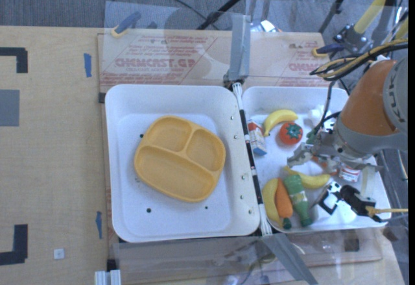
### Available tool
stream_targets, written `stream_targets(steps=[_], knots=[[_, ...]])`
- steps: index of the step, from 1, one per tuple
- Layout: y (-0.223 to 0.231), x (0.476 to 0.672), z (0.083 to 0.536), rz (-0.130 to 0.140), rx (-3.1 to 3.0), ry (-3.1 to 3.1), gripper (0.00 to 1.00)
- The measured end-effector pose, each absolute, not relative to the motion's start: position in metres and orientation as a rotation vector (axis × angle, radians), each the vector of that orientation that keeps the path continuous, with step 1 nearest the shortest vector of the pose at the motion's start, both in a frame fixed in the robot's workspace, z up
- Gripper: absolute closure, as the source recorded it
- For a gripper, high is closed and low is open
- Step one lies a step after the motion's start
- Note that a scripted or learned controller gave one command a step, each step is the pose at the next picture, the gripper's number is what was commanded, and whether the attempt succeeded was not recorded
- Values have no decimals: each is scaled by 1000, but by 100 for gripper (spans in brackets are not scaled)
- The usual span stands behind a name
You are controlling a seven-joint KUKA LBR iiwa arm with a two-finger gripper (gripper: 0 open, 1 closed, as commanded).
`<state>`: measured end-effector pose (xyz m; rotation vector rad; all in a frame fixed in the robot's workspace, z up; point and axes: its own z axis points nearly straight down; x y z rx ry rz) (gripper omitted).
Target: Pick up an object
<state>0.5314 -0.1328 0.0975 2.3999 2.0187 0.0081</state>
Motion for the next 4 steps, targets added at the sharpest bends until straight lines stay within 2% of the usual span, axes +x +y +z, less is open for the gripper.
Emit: stream_targets(steps=[1, 2, 3, 4], knots=[[-134, 532, 107, 9, 2401, 2015, 100], [-134, 532, 107, 9, 2401, 2015, 0], [-134, 532, 117, 10, 2401, 2013, 100], [-134, 532, 116, 10, 2402, 2013, 0]])
